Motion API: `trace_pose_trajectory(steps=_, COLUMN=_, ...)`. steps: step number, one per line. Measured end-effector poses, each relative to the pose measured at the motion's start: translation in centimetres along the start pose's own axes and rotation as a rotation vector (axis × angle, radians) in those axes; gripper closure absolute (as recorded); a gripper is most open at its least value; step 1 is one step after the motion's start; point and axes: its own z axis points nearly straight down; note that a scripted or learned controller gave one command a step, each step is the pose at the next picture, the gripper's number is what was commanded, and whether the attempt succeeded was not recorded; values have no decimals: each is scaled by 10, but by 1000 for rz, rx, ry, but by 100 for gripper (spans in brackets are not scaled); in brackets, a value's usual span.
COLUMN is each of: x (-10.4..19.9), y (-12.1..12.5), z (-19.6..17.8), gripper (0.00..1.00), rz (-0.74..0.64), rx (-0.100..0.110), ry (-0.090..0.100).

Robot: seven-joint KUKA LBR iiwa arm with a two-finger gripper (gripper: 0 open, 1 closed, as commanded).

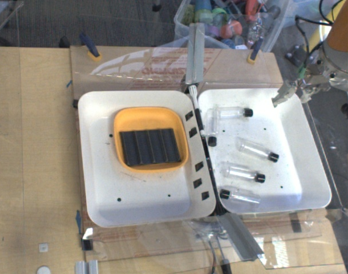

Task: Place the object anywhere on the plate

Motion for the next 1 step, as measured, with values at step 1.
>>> trace_pose_trajectory(steps=1, x=19, y=3, z=-2, gripper=0, rz=-180, rx=3, ry=3)
